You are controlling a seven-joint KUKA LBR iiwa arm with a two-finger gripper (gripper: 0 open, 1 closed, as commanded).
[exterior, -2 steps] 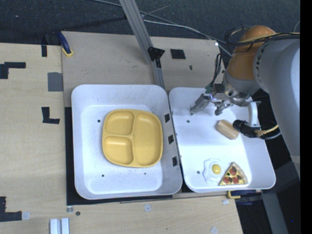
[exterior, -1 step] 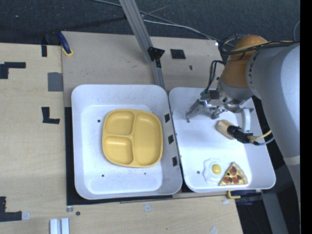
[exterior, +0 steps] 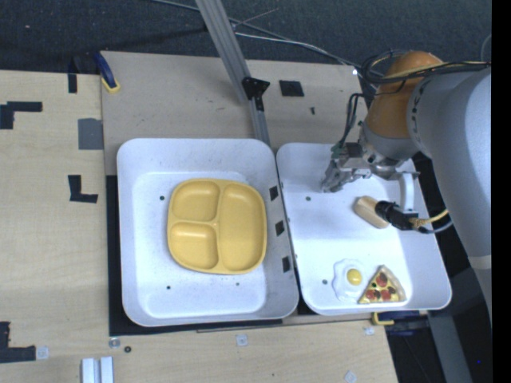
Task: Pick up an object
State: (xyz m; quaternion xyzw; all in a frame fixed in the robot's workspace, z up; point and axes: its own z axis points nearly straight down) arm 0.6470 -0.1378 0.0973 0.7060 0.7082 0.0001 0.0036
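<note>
Gripper [exterior: 334, 178] over right bin [exterior: 319, 238], jaw state unreadable. Tan block [exterior: 368, 211] nearby: small, light, rigid; pinch across short sides.

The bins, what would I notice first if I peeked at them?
Probably the big yellow plate with three compartments, lying in the middle of the left bin. Next, the toy food in the right bin: a fried egg and a pizza slice side by side in its near corner, and a tan piece further back. The grey arm with its orange band reaches over that bin's far end, its gripper low above the floor.
</note>
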